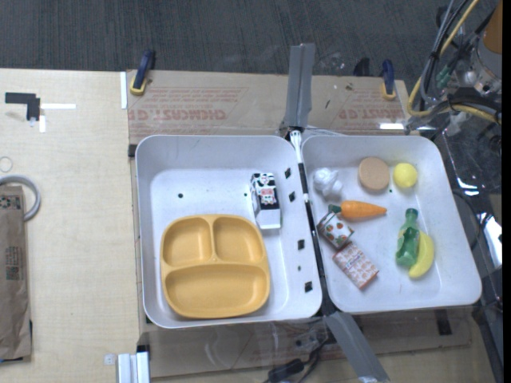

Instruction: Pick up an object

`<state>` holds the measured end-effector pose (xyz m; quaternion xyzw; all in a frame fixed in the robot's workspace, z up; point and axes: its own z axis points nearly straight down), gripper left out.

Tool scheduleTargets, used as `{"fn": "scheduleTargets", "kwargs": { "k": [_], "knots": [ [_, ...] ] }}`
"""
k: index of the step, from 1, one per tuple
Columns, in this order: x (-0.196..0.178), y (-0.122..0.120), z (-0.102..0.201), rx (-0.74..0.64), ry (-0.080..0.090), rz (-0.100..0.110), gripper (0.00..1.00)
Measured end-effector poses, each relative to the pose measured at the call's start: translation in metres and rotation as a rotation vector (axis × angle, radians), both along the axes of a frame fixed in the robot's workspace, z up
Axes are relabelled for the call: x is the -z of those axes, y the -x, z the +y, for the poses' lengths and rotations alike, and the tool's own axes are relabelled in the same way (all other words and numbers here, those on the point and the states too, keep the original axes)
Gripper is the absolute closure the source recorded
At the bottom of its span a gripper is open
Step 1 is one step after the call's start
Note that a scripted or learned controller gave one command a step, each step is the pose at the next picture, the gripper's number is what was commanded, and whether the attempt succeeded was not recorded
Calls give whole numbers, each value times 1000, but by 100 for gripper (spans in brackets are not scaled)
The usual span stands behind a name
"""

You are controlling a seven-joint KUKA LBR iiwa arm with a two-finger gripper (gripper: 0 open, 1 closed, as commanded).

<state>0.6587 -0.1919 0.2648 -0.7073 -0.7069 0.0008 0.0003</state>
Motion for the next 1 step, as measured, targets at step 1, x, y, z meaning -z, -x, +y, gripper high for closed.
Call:
{"fn": "scheduleTargets", "kwargs": {
  "k": [1],
  "knots": [
    [122,16,-17,-83,1,-1,0]
  ]
}}
